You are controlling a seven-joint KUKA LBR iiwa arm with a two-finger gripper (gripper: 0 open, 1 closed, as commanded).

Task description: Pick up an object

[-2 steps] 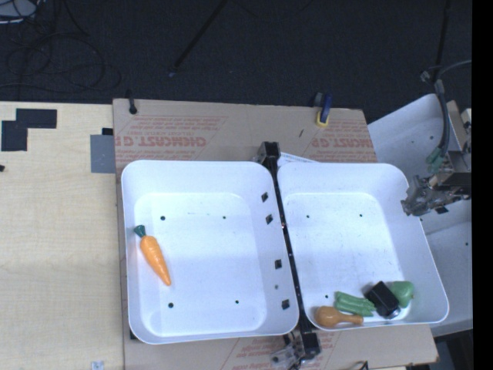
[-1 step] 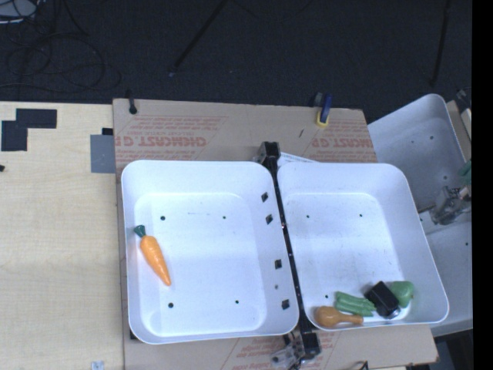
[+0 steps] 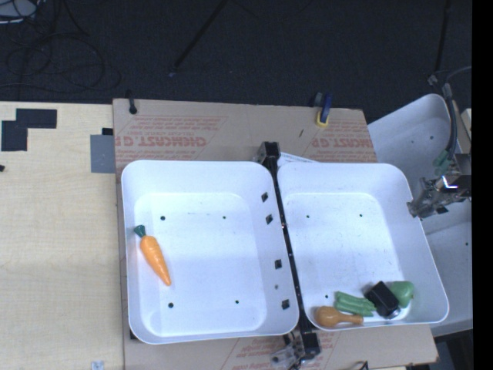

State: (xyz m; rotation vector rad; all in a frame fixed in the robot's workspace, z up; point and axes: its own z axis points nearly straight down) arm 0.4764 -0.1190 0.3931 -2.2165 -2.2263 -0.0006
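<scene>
So, nothing grabbed yet: the toy carrot (image 3: 155, 259) sits alone at the left bin's (image 3: 196, 177) left wall, the easy pick.

I'd go straight down on its orange middle, across its width. The pear-shaped thing (image 3: 337, 317), green pod (image 3: 354, 304) and black block (image 3: 382, 298) crowd the right bin's (image 3: 347, 177) near corner. The gripper (image 3: 437, 195) hangs past that bin's right rim; I can't tell whether it's open or closed.

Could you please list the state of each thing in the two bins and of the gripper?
carrot: lying flat by the left wall of the left bin.
Green items, black block and tan piece: bunched in the near corner of the right bin.
gripper: at the right bin's right edge, holding nothing visible.
</scene>
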